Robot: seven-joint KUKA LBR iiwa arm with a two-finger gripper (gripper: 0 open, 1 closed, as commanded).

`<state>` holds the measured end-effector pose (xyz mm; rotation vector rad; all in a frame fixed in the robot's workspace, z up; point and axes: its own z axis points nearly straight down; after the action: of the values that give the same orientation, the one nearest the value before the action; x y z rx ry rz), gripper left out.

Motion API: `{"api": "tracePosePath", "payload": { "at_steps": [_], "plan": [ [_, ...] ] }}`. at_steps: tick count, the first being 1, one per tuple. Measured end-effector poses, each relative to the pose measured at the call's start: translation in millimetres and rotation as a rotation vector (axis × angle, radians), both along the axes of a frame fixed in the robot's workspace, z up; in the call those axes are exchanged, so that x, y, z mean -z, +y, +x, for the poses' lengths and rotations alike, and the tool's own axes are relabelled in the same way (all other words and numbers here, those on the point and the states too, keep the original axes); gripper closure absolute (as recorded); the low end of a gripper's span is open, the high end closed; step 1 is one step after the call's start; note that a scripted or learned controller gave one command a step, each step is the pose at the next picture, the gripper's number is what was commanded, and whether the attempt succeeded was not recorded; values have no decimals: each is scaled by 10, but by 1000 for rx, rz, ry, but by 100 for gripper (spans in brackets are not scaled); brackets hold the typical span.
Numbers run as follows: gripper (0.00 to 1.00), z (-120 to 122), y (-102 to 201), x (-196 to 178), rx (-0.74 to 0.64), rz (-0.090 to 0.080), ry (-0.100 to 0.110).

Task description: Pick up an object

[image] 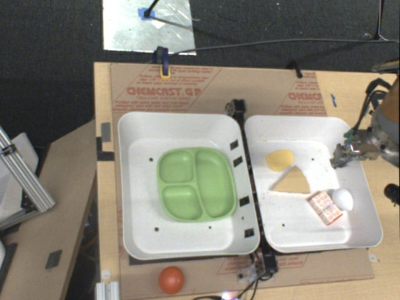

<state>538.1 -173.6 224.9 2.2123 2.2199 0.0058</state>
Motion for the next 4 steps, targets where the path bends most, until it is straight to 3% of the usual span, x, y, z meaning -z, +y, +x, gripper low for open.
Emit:
{"api": "tracePosePath", "payload": {
  "at_steps": [1, 4],
  "plan": [
    [100, 13, -3, -236, -1, 1, 3],
    [100, 41, 1658, -141, -8, 5, 6]
  ]
}}
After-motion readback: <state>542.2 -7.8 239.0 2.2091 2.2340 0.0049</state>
